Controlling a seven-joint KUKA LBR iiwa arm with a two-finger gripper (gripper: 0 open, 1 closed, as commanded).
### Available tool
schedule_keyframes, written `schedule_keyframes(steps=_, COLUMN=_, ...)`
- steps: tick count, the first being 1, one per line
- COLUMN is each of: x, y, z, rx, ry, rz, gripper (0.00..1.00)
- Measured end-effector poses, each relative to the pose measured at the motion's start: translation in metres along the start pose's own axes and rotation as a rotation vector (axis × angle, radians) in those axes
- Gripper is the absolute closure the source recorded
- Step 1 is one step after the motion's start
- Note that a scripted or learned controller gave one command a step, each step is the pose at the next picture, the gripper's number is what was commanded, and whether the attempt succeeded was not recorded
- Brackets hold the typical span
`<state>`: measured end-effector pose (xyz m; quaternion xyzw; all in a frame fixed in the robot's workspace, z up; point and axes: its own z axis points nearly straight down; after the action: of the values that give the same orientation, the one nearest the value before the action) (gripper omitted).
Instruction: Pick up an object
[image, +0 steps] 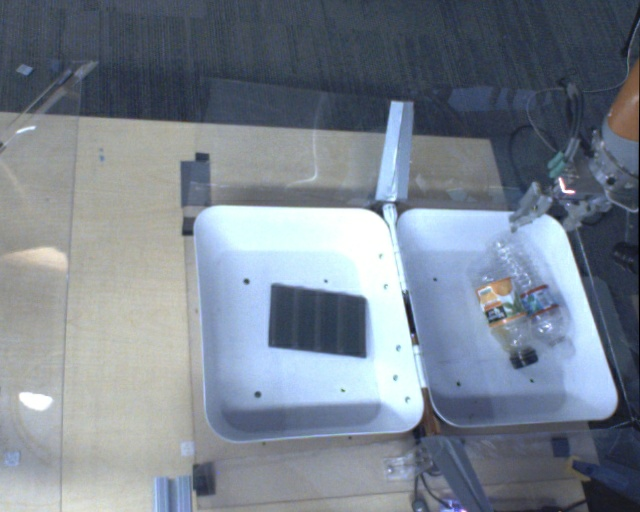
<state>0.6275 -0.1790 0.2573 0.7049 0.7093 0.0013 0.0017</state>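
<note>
A crumpled clear plastic bottle (515, 295) with an orange and blue label and a black cap lies in the right bin (440, 250), towards its right side. A dark ribbed rectangular pad (318, 320) lies flat in the middle of the left bin (230, 250). My gripper (556, 204) hangs over the far right corner of the right bin, above and behind the bottle and apart from it. Nothing shows in its grasp. The grey arm with its orange band (626, 108) comes in from the upper right.
A metal post (396, 150) stands behind the seam between the two bins. Cables (550, 115) trail over the dark floor near the arm. The wooden bench (100, 300) stretches away to the left of the bins.
</note>
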Motion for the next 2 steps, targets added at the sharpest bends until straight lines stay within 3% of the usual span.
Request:
schedule_keyframes(steps=1, x=-0.026, y=-0.017, z=0.140, rx=0.001, ry=0.001, rz=-0.272, gripper=0.00)
schedule_keyframes(steps=2, x=-0.019, y=0.010, z=0.168, rx=-0.007, ry=-0.003, rz=-0.379, gripper=0.00)
